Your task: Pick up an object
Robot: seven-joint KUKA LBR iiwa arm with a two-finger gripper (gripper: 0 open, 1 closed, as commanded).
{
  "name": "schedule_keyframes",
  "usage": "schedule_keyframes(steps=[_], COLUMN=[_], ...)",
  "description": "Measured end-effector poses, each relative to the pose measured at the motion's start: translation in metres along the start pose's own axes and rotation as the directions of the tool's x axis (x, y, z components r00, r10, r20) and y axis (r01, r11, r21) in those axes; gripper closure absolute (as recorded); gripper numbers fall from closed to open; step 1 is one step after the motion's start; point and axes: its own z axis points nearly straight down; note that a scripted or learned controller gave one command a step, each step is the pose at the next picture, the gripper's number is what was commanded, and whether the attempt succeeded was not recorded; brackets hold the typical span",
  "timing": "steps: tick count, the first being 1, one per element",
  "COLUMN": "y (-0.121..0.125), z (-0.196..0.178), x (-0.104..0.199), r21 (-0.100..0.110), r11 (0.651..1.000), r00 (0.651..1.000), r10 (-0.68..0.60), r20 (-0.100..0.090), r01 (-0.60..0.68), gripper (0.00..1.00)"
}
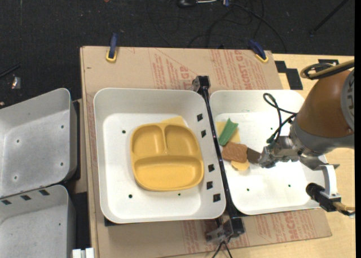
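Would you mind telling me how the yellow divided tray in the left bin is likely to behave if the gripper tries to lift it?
The yellow divided tray looks like moulded plastic, so probably stiff and light. Being broad and shallow, it would likely tilt if lifted by one rim. Its glossy surface may be slippery.

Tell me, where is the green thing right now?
The green piece lies in the right bin, near its left wall, just above the brown piece and to the right of the yellow tray.

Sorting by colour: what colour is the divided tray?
Yellow tray, seen in the camera view.
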Motion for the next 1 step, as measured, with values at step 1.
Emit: schedule_keyframes(steps=[1], y=[0.0026], z=[-0.0549], x=[-0.0028], r21=[-0.006], r11=[1.000], r00=[1.000], r10=[-0.005], r20=[0.002], r01=[0.005], gripper=[1.00])
